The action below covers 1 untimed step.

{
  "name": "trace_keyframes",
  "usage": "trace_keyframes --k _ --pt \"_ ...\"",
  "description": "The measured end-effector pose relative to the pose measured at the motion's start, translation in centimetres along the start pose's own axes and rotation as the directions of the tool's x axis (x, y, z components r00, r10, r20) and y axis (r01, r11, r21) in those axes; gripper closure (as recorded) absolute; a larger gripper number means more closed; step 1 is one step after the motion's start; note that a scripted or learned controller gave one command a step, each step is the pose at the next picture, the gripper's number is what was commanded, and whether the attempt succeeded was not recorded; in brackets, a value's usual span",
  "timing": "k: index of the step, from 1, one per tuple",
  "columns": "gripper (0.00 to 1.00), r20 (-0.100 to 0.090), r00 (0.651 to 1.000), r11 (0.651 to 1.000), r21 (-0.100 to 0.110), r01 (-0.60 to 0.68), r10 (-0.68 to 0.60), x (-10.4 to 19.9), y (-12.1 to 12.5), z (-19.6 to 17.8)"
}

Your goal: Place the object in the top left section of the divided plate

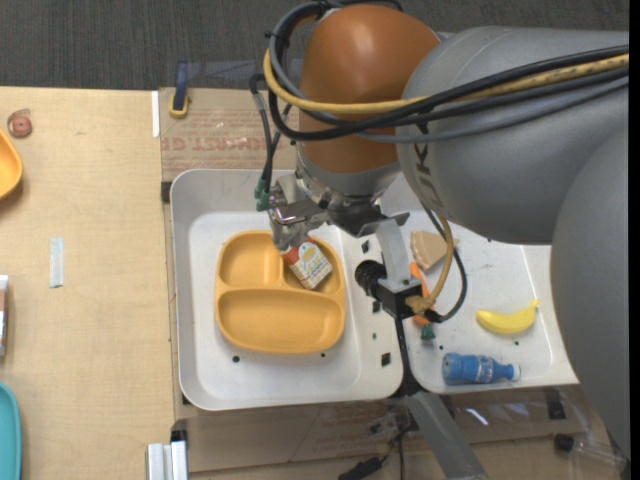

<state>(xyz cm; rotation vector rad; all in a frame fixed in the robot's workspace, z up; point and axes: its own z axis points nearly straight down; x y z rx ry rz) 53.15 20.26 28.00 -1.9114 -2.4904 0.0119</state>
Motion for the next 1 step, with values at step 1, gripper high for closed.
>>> trace_keyframes --k 1 --pt "1.0 0.0 1.0 1.0 0.001 -0.004 0.004 -1.42 -3.95 -1.35"
